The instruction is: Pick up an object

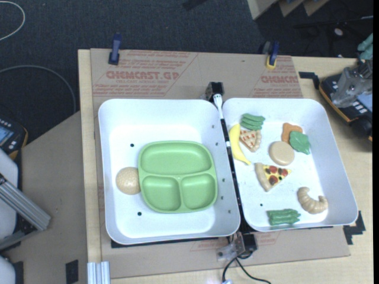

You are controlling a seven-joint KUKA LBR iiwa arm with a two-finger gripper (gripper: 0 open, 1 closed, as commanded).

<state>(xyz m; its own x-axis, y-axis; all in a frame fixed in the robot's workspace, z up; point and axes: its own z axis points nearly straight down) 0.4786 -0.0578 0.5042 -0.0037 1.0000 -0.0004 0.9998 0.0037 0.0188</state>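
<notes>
Jaws: state can't be told; gripper (354,86) well to upper right of green divided plate (176,176). Beige bun (127,180) touches plate's left edge; pizza slice (271,175) to right.

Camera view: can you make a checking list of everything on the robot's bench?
Surface: brown board under two white bins.
Job's things: right bin holds banana, two pizza slices, croissant, round cookie and green pieces.
Clutter: left bin holds green divided plate, beige ball touching it.
Hand: nothing seen.
Cables: black cable at front edge.
Surroundings: dark floor, blue clamp, yellow clamp.
</notes>
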